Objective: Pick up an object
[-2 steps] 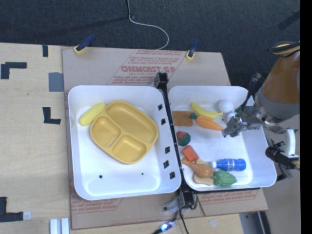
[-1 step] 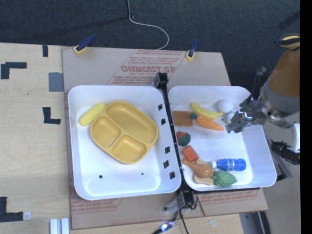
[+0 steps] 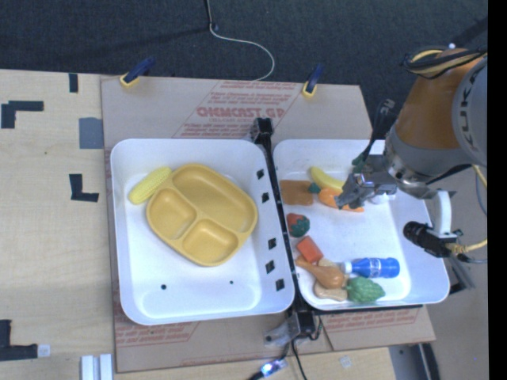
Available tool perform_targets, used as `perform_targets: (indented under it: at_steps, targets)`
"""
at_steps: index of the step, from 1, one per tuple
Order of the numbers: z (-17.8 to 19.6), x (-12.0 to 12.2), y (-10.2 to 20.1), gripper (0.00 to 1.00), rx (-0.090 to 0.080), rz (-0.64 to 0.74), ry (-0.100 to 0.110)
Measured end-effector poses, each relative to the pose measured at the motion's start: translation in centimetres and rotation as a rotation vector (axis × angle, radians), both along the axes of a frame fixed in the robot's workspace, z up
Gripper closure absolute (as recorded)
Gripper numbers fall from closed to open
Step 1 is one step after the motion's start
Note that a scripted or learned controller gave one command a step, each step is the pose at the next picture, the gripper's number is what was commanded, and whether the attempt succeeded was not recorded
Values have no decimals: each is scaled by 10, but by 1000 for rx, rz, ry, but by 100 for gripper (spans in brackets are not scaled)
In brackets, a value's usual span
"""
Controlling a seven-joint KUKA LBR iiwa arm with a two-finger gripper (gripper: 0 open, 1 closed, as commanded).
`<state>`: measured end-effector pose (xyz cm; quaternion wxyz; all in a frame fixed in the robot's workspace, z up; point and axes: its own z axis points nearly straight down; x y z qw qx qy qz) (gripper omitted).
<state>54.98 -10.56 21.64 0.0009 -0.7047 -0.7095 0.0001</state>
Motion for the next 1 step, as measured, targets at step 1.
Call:
perform_targets:
  at_steps: [1]
  targets:
    - [11,10,47,100,1,-2,0]
